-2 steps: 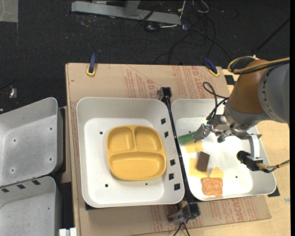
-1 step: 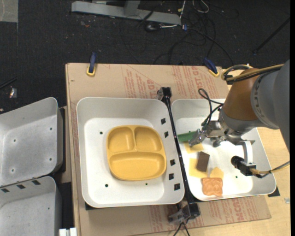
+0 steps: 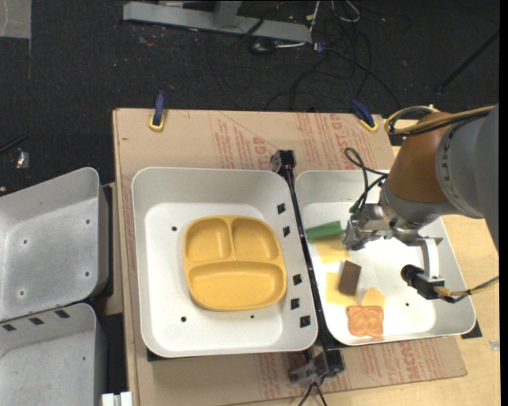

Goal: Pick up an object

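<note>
Leftmost, two spare white trays [image 3: 48, 230] (perforated, lying at slants) rest on the dark floor [image 3: 63, 79] beside the bench. A brown cardboard sheet [image 3: 206, 135] with faded red printing covers the bench top, pinned at its far edge by two clamps with blue and yellow handles [image 3: 158, 111]. Beyond it, cables and a grey metal bar [image 3: 214, 20] lie on the speckled black floor.

On the cardboard sit two shallow white bins, side by side and touching along a black divider strip [image 3: 300, 238]. The left bin [image 3: 151, 262] holds one yellow plate [image 3: 235, 262] with three compartments, lying flat near the middle.

The right bin [image 3: 456, 317] holds the small things. A green block [image 3: 322, 231] lies near the divider, just left of the gripper. Below it are a yellow piece [image 3: 333, 287], a dark brown block [image 3: 349, 277] resting partly on that piece, and an orange waffle-like piece [image 3: 365, 320] near the front wall, touching a smaller yellow bit [image 3: 372, 298].

The gripper [image 3: 355, 235] hangs low in the right bin, close beside the green block's right end. Whether its fingers are parted or closed cannot be told (they blur into the dark wrist hardware), and nothing can be seen between them. The arm [image 3: 444, 170], orange band then grey, reaches in from the right, with a black cable fitting [image 3: 419, 279] beneath it.
</note>
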Robot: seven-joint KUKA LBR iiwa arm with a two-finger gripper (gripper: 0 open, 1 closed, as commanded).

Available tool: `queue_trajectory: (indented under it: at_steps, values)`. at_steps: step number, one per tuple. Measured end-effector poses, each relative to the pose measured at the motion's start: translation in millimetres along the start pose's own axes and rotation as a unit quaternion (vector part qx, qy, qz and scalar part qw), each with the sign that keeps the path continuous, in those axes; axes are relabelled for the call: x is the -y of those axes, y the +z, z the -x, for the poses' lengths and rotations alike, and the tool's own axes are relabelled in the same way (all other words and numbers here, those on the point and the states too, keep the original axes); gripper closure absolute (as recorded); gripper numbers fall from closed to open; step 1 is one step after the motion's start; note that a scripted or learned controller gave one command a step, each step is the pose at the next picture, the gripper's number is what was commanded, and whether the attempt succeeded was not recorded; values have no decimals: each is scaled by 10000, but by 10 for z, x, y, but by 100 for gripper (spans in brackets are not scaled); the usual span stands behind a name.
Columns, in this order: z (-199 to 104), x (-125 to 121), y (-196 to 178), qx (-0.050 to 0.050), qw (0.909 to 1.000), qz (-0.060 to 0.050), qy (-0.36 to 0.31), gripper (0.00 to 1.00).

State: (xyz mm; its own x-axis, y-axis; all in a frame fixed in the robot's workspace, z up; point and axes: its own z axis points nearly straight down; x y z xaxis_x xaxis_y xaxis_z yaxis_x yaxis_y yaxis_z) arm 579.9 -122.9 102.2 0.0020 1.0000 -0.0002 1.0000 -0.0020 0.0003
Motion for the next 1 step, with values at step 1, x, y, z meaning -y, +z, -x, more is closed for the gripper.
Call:
queue_trajectory:
  at_steps: [1]
  values:
    - [-78,32,-586,3,10000,24,-23,100]
